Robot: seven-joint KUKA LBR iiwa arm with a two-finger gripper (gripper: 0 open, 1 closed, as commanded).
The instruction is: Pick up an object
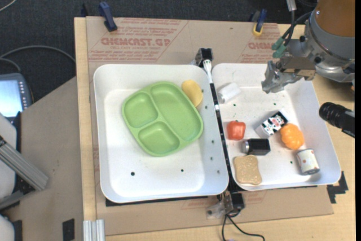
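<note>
Bins sit side by side on the desk (67, 138) — the left bin (113, 178) holds a green divided plate (162, 118) with a yellow piece (193, 91) at its upper right edge. The right bin (327, 161) carries the loose things: a white block (228, 91) near its top left, a red-orange pepper-like toy (236, 130), a black block (257, 146), a slice of bread (247, 170), a black-and-white printed item (274, 123), an orange ball (291, 136) and a small white can (307, 161). The arm's fingers (273, 83) hang over the upper part of the right bin, above bare floor, well apart from every object — nothing is between them, and whether they are spread or closed cannot be told from this angle.
</note>
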